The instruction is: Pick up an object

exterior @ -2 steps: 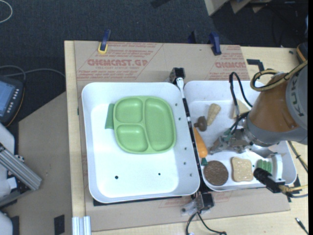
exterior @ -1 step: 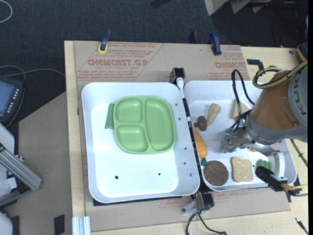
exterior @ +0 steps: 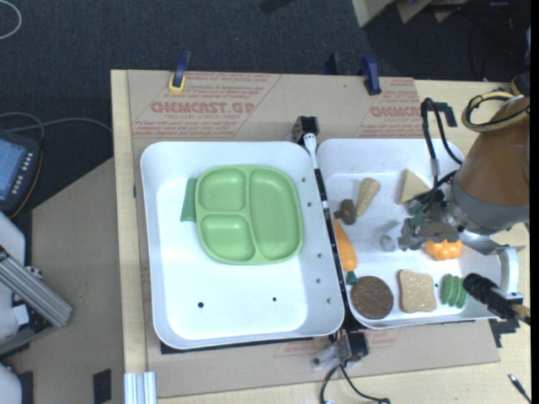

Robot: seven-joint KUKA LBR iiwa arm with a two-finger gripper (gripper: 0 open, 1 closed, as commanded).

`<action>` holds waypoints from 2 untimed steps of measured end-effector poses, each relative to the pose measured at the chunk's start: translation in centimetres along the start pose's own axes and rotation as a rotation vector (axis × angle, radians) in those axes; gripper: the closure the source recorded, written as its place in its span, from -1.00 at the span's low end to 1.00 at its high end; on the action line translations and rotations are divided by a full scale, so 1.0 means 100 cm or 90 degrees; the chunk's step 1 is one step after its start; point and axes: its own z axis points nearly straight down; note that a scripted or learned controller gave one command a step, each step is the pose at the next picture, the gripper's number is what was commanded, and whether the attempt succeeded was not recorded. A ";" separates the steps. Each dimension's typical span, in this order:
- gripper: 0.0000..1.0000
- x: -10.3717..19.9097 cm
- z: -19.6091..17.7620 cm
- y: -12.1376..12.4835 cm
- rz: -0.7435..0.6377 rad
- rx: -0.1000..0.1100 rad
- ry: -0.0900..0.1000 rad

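Note:
My gripper [exterior: 415, 231] hangs low over the middle of the right bin [exterior: 383, 156], on the arm that reaches in from the right. Just right of it and partly under the wrist lies an orange piece [exterior: 444, 248]. A small grey lump [exterior: 387, 242] sits on the bin floor just left of the gripper. Around them lie a tan cone [exterior: 367, 194], a small brown piece [exterior: 346, 212], a pale wedge [exterior: 411, 183], an orange carrot [exterior: 344, 247], a round brown cookie [exterior: 371, 296], a bread slice [exterior: 416, 290] and a green piece [exterior: 452, 289].
The left bin [exterior: 168, 251] holds a green divided plate [exterior: 248, 214]. A black divider [exterior: 324, 217] with clamps runs between the bins. The arm's body [exterior: 497, 175] and a black cable [exterior: 434, 133] cover the right bin's right side.

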 end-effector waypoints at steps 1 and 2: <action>1.00 0.000 -0.043 0.000 -0.001 0.000 0.000; 1.00 0.000 -0.071 0.002 -0.001 0.001 0.000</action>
